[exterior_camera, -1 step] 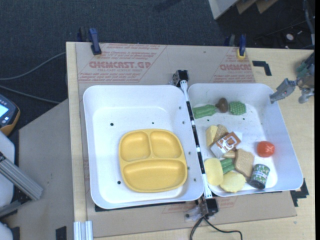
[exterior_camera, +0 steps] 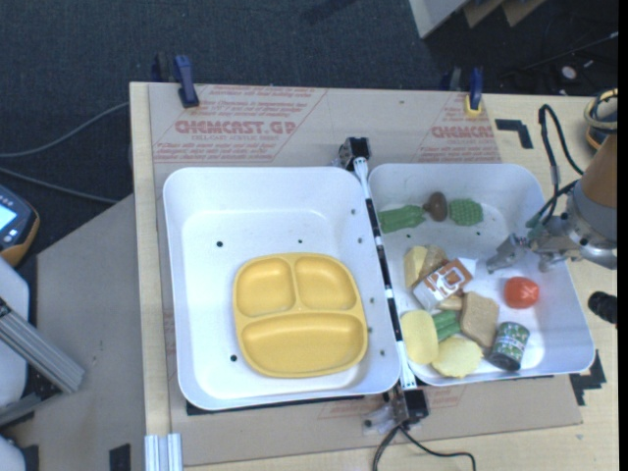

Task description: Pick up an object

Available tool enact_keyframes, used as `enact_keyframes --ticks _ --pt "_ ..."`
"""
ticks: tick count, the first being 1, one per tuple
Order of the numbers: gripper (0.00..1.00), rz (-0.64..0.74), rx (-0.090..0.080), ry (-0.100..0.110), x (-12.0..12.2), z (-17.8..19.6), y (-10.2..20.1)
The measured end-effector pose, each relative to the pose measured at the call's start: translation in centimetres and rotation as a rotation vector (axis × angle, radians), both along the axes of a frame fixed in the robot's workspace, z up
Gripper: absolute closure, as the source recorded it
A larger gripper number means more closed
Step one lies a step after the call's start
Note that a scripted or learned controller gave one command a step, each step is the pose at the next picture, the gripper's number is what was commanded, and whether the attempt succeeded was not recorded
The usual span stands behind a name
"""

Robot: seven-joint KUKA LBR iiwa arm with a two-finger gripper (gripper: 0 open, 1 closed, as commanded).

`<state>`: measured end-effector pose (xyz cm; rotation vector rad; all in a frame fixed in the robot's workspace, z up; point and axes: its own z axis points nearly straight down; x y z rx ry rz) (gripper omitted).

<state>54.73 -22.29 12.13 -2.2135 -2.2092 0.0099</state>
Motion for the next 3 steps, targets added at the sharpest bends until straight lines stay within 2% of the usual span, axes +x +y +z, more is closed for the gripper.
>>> enact_keyframes --ticks 1,2,3 --pt "0.0 0.001 -0.002 -0.009 -4.4 -3.9 2.4" --pt "1.0 0.001 -0.007 -0.017 -4.1 -2.6 2.2" --pt "1.0 0.018 -0.001 -0.024 -4.7 6.9 17.2"
